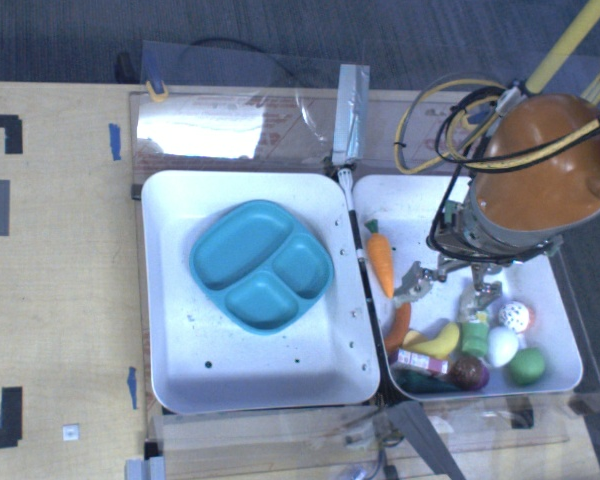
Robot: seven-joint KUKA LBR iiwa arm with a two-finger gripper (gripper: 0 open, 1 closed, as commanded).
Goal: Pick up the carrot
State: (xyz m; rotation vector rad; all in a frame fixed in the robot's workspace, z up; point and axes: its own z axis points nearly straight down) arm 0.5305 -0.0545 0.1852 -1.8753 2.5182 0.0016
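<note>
The metal two-finger claw (448,286) hangs over the middle of the right white bin (565,313), below the arm's orange band (540,168). Its two fingers stand spread apart, one at the left near the bin's inner wall and one to the right; nothing appears to sit between them, though the slanted view makes this hard to confirm. The slim orange carrot with a green top (380,260) lies just left of the claw, along the bin's left wall, tip pointing near. At the bin's near end sits a heap of toy food: a yellow banana (438,343), a white egg (503,346), a green round fruit (527,366). The left white bin (180,368) holds a blue three-compartment plastic plate (262,265).
</note>
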